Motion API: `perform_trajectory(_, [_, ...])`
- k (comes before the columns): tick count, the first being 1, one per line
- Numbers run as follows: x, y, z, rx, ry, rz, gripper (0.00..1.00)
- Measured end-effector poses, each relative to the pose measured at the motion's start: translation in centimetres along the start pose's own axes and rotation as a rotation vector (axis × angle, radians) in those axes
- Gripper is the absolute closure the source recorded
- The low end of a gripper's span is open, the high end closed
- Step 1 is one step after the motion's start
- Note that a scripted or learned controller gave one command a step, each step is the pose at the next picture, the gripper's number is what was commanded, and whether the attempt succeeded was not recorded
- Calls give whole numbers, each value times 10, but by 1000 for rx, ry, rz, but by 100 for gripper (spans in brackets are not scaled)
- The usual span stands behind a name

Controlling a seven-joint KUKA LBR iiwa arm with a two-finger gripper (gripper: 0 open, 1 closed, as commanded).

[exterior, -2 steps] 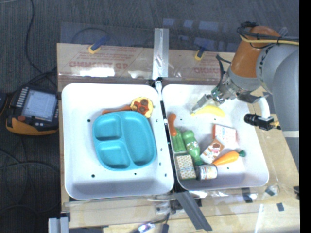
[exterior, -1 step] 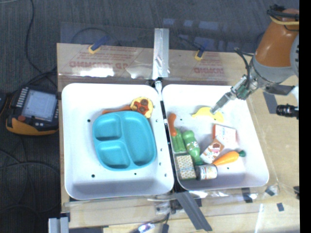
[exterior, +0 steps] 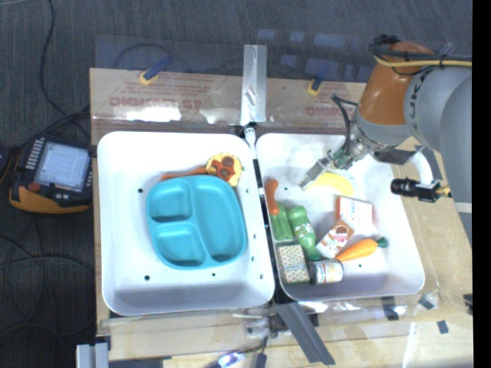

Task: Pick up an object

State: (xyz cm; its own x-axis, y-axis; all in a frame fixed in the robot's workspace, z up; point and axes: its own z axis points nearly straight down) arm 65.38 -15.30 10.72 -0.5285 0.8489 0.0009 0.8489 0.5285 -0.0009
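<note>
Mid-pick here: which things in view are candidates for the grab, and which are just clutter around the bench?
In play, right bin: gripper, yellow piece by it, carrot, green bottle, pink-and-white carton, small jar.

Lying about: blue divided tray in the left bin, handheld pendant on the floor.

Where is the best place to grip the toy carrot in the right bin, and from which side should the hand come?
Probably grip the carrot across its orange middle, coming straight down. It lies flat, long and narrow, with room beside it toward the bin's near wall.
</note>
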Motion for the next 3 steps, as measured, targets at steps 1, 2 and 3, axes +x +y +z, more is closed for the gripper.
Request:
perform_trajectory(1, [-25,-23,-193,-3,-3,-61,0])
perform_trajectory(2, [-20,-26,-224,-1,-6,-271,0])
perform_trajectory(3, [2,-34,-90,0,-3,-385,0])
